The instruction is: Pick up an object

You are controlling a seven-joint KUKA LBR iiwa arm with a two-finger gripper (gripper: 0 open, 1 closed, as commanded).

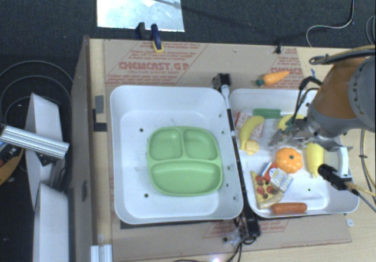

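Orange plastic toy fruit (289, 160) sits mid right bin (338, 205), likely light, stiff, slick and round, so best pinched across its widest middle. Hand (292, 131) hovers just above-left of it near a yellow banana (251, 128); hand state can't be made out. Desk (176, 58) cardboard reads "CHEMCAST GP" in red.

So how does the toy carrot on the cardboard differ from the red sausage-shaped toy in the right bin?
The orange toy carrot lies outside both bins, on the cardboard behind the right white bin; the red sausage-shaped toy lies inside that bin near its front wall. The carrot is orange with a green tip; the sausage is plain reddish. The carrot tapers, while the sausage keeps an even thickness. Both are small, elongated and lie flat.
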